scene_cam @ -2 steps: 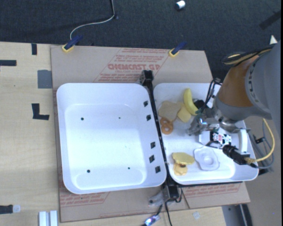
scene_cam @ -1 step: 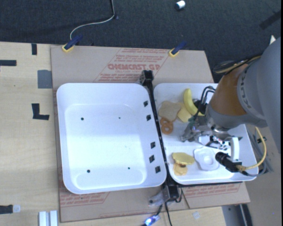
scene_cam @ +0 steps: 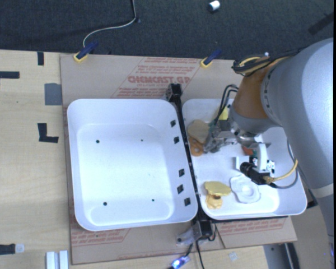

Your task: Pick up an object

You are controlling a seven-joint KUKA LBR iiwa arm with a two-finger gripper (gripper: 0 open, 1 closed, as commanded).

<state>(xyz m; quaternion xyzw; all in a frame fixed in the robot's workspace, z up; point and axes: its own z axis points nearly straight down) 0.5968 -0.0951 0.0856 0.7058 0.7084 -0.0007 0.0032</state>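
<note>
My gripper point(scene_cam: 211, 140) reaches down into the right bin point(scene_cam: 285, 203), near its left wall. Just left of it lie a tan rounded object point(scene_cam: 197, 129) and a small orange piece point(scene_cam: 196, 148), close against the gripper's tip. Farther forward in the same bin rest a yellow object point(scene_cam: 217, 188), with an orange-tan piece point(scene_cam: 214, 202) under it, and a white round lid-like object point(scene_cam: 245, 190). A small red-orange bit point(scene_cam: 247, 148) shows beside the wrist. The arm hides the bin's back right part.
The left bin point(scene_cam: 84, 150) stands beside the right one, with a black divider strip point(scene_cam: 182, 150) between them. Both sit on a cardboard sheet point(scene_cam: 151, 74) held by blue-and-yellow clamps. A black and yellow cable fitting point(scene_cam: 257, 170) hangs off the wrist over the right bin.
</note>
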